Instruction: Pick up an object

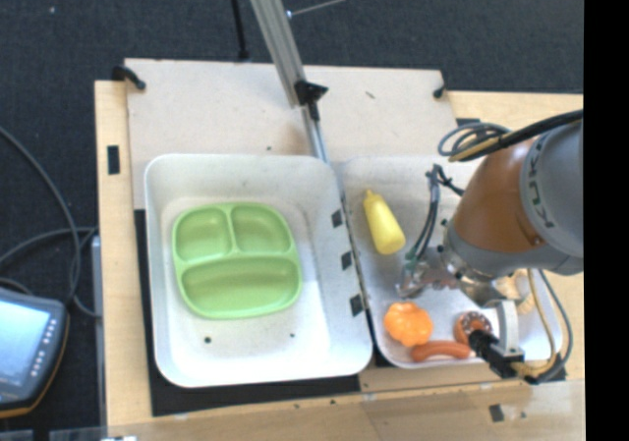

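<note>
In the right bin (398, 177) lie a yellow bottle-shaped toy (381, 222) near the back left, an orange round toy (407, 323) at the front, and a thin orange-red piece (442, 352) along the front rim. A small dark ring-like object (474, 324) sits at the front right. My gripper (413, 283) hangs low over the bin, just above and behind the orange round toy, under the orange-banded wrist (496, 203). Nothing shows between its fingers.
The left bin (167, 184) holds a green divided plate (237, 258). A metal pole (277, 27) slants up from between the bins at the back. Cables (470, 137) loop by the arm at the right. A screen device (28, 346) lies at the far left.
</note>
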Controlling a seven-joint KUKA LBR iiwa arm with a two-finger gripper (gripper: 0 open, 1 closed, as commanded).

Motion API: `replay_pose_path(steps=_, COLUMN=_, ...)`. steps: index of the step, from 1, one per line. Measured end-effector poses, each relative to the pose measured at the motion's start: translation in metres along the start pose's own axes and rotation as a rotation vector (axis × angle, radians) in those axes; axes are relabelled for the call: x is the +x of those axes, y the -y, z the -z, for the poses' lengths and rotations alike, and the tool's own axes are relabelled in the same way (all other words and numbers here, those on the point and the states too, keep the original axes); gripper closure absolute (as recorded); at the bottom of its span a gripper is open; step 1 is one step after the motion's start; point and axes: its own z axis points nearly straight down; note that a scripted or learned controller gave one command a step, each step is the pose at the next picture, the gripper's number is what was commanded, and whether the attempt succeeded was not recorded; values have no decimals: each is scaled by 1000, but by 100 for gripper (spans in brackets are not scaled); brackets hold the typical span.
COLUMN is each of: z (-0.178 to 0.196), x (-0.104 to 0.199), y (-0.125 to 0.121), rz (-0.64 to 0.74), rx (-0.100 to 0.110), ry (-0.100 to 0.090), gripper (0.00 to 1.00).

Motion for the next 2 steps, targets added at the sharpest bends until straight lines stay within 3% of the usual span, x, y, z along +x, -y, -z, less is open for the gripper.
replay_pose_path(steps=1, z=94, x=106, y=4, rz=19, rx=-4, ry=-3, gripper=100)
replay_pose_path(steps=2, z=143, x=48, y=-30, rz=6, rx=-4, ry=3, gripper=100)
